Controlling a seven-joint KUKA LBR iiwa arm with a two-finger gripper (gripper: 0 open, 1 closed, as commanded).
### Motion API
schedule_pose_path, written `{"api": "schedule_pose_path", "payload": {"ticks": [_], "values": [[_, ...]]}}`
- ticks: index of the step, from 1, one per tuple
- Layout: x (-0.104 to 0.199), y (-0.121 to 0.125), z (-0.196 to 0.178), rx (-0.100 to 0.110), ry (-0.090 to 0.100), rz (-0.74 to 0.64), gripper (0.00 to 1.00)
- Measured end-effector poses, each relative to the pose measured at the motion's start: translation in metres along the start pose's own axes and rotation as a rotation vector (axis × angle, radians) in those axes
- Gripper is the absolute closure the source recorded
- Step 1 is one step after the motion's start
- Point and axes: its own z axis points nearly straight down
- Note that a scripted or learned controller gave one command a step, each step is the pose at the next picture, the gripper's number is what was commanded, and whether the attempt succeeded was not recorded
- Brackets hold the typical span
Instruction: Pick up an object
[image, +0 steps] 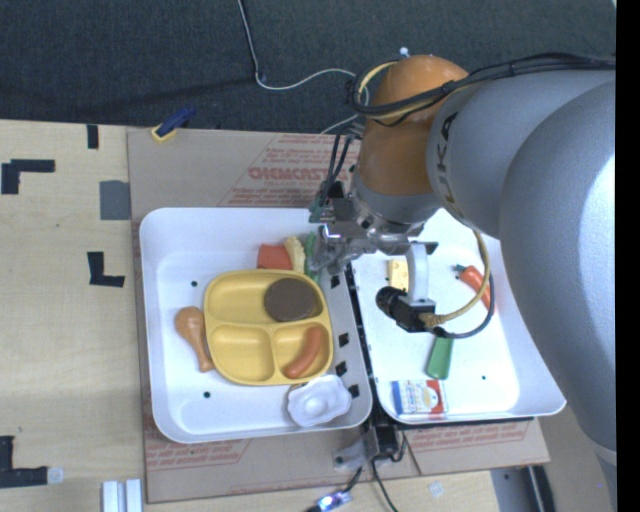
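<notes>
My arm (520, 200) comes in from 3 o'clock and covers much of the right bin (500, 400). The left bin (160, 330) holds most of the goods. The tray (235, 345) sits mid-bin and takes most of the floor, so loose items are pushed to the walls.

- **On the tray:** patty (290, 298) at 1 o'clock, sausage (308, 352) at 4.
- **Off the tray:** drumstick (192, 335) at its 9, white cup (318, 402) at its 5, against the bin's near wall.
- **Right bin:** box (417, 397) at 6, green stick (438, 357) just above it, orange piece (475, 280) at 2.

My gripper (325, 245) hangs at the left bin's 1 o'clock, by the divider. I can't tell if it is open or closed.

Likely pick is the corn (294, 250) or red piece (272, 257), just at my 9. That spot is tight, with the tray rim below and the divider beside. There is more open room at the bin's 11.
</notes>
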Motion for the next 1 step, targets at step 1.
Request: {"api": "schedule_pose_path", "payload": {"ticks": [1], "values": [[0.0154,-0.0167,0.0065,0.001,-0.002,0.005,1.00]]}}
